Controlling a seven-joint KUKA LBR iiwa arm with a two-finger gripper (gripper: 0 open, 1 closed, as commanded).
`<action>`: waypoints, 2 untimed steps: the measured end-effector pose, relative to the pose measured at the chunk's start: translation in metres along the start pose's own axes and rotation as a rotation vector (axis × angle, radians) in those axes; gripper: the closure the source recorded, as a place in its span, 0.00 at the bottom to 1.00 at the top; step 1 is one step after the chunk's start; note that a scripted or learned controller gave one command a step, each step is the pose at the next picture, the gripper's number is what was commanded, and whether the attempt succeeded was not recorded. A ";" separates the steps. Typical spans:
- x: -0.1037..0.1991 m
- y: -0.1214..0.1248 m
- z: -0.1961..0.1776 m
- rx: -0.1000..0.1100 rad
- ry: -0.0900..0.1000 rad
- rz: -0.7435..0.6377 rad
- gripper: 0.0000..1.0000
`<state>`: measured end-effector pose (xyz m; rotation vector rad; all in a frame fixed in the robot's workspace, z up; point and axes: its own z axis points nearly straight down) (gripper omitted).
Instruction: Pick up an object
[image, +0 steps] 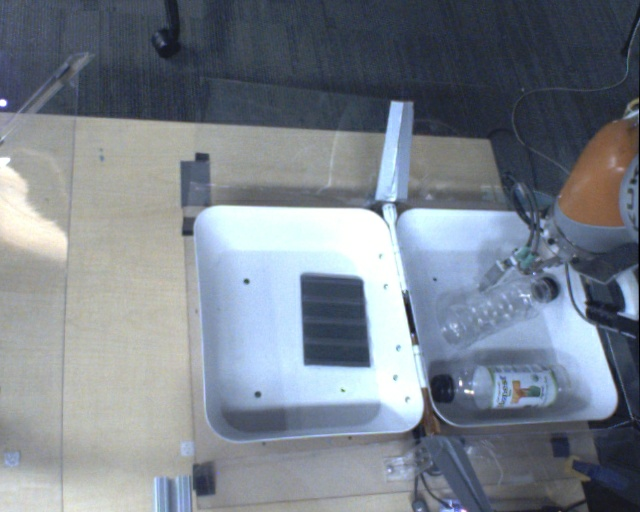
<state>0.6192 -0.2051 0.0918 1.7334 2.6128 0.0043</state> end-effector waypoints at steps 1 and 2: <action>0.054 0.020 0.003 -0.004 0.000 -0.182 0.00; 0.102 0.027 0.002 -0.007 -0.002 -0.305 0.00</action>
